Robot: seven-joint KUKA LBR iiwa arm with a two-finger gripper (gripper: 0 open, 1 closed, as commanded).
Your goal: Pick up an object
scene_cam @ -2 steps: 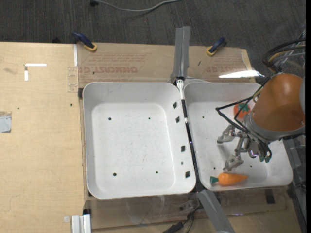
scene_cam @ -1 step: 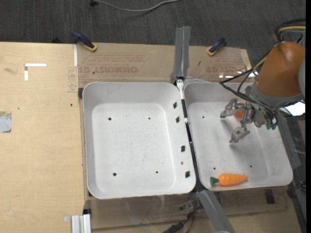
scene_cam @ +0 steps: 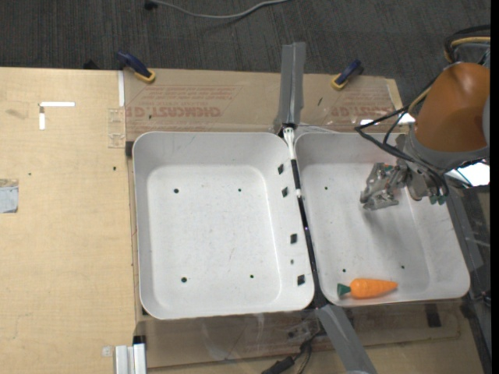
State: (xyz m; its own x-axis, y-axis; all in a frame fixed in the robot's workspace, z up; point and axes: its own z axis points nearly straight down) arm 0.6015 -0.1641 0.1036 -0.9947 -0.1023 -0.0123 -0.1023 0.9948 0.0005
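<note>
**Two white bins, one toy carrot, arm over the right bin**

Two shallow white plastic bins sit side by side in front of you on a pale wooden bench (scene_cam: pixel 62 232). The left bin (scene_cam: pixel 156 158) shows you a bare floor marked by a few small dark dots. The right bin (scene_cam: pixel 437 287) holds a small orange plastic carrot with a green stalk end (scene_cam: pixel 369 288), lying on its side close to the near wall, green end pointing toward the divider between the bins.

Look at the upper right of that bin and you find the grey metal two-finger gripper (scene_cam: pixel 380 193), hanging above the bin floor near its back half, well apart from the carrot. Whether it is open or closed cannot be told from this angle; nothing is visibly held in it. Behind it you see the arm's orange band (scene_cam: pixel 460 104) and some black cables.

Beneath the bins lies a sheet of brown printed cardboard (scene_cam: pixel 203 107), pinned at its far edge by two blue-and-orange spring clamps (scene_cam: pixel 136 66). A grey upright bar (scene_cam: pixel 291 84) rises at the seam between the bins. Beyond the bench you see dark grey carpet (scene_cam: pixel 195 29) with a pale cable (scene_cam: pixel 249 10) trailing across it. White tape marks (scene_cam: pixel 53 109) sit on the bench at your far left.
</note>
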